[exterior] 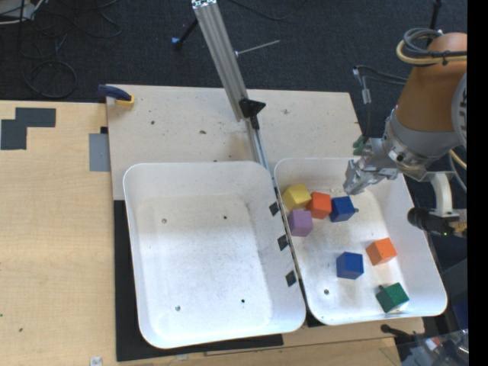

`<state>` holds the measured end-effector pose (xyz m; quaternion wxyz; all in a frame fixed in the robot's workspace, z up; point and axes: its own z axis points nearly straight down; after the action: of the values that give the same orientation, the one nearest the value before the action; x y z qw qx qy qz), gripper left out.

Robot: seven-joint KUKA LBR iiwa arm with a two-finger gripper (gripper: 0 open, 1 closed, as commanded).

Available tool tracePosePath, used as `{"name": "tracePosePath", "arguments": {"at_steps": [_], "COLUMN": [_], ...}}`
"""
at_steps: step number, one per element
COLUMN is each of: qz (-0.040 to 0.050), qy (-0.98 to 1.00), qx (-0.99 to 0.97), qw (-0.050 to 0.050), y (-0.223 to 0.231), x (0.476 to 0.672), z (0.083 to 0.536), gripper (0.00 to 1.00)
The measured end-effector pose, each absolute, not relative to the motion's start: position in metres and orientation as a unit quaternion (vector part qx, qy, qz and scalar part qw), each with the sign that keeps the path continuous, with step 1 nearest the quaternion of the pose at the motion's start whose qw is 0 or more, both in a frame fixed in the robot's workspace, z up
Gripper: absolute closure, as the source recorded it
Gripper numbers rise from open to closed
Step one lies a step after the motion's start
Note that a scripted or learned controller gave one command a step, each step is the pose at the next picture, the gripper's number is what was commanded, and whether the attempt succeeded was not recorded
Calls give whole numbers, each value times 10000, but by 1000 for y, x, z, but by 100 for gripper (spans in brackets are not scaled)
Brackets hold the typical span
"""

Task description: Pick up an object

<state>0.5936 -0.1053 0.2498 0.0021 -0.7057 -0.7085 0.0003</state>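
While hanging over the upper part of the right bin (427, 242), gripper (357, 183) sits just above and right of the block cluster; metal-grey, angular, pointing down-left. Cannot tell its state from this angle. Nothing visibly between it and the blocks.

Nearest: blue cube (343, 208), matte, tilted, just below the tip; touching or apart, cannot tell. Left of that, touching, red-orange cube (320, 203). Next left, yellow cube (296, 197), pressed near the bin's left wall. Below yellow, purple cube (300, 222), touching it. All four bunched together, hard-edged, plain flat-coloured faces.

Further down the same bin, well apart from the cluster: second blue cube (350, 265) mid-floor, orange cube (381, 251) to its right, green cube (393, 296) near the lower right corner, tilted.

Bins: shallow, white, rounded corners, smooth plastic look, floor speckled with fine dark marks. Left bin (137, 204) sits beside the right one, walls touching along the middle, small black clips on that seam.

Behind the gripper: grey wrist, wide orange band (427, 101) above it, cable loops on top.

Under the bins: pale speckled board (175, 128). Slanted ribbed aluminium rail (223, 59) rising from the board's rear. Light wood-grain bench surface (46, 227) at left with grey patches. Dark carpet beyond, loose cables.
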Motion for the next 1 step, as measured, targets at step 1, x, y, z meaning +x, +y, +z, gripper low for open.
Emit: {"name": "tracePosePath", "arguments": {"at_steps": [1], "qz": [-1], "qy": [-7085], "qx": [-7058], "qw": [12], "y": [-58], "x": [606], "z": [252], "gripper": [100]}}
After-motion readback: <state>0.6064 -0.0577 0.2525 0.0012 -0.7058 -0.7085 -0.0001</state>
